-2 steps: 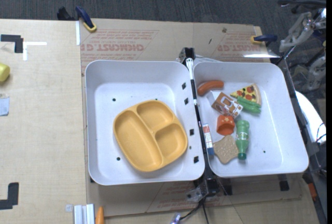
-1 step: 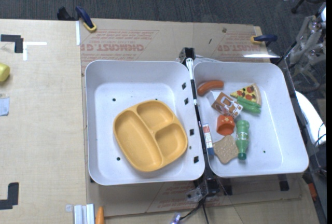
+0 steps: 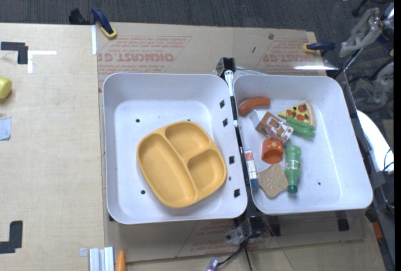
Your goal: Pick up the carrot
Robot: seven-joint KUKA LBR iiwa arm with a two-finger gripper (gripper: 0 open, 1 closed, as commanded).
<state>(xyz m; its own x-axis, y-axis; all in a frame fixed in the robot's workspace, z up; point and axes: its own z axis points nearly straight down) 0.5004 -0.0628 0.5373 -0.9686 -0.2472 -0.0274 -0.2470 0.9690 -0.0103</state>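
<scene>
The carrot [image 3: 272, 150] looks like a short orange-red stub. It lies in the right bin [image 3: 332, 185], near the bin's middle-left. It touches a brown patterned packet [image 3: 274, 126] above it and sits next to a green bottle [image 3: 292, 168] on its right. A slice of bread [image 3: 272, 182] lies just below it.
The right bin also holds a sausage [image 3: 254, 104], a pizza slice [image 3: 300, 113] over a green pod [image 3: 302, 130], and a marker [image 3: 250, 170] by the left wall. The left bin [image 3: 119, 138] holds a yellow divided plate [image 3: 182, 164]. Grey equipment [image 3: 369, 28] stands beyond the right bin's far corner.
</scene>
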